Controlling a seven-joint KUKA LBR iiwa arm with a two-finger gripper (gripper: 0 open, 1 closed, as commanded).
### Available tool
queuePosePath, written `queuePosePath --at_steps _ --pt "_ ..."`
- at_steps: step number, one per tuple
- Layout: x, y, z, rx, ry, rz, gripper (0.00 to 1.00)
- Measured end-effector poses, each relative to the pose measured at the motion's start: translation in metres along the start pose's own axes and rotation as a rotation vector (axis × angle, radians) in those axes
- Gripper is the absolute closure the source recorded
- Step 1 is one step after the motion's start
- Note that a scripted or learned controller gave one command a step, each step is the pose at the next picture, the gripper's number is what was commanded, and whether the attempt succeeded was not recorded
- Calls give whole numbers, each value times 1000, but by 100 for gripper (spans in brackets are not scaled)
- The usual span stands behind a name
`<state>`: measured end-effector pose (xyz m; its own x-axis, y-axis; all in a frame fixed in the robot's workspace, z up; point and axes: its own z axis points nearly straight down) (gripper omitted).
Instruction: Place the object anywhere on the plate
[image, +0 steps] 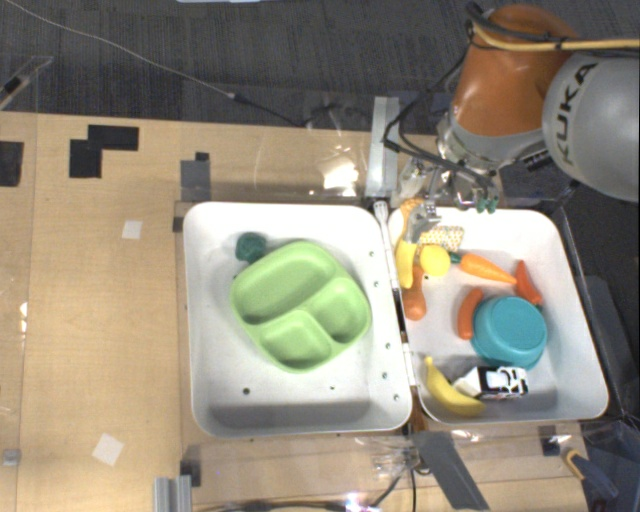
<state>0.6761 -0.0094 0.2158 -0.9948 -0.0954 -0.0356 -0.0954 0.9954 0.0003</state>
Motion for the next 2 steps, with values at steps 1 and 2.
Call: queuePosePath --at_steps 1,2 --pt "36 117 20 -6 28 -33 100" --pt "79 178 -51 -6 22 -185 100"
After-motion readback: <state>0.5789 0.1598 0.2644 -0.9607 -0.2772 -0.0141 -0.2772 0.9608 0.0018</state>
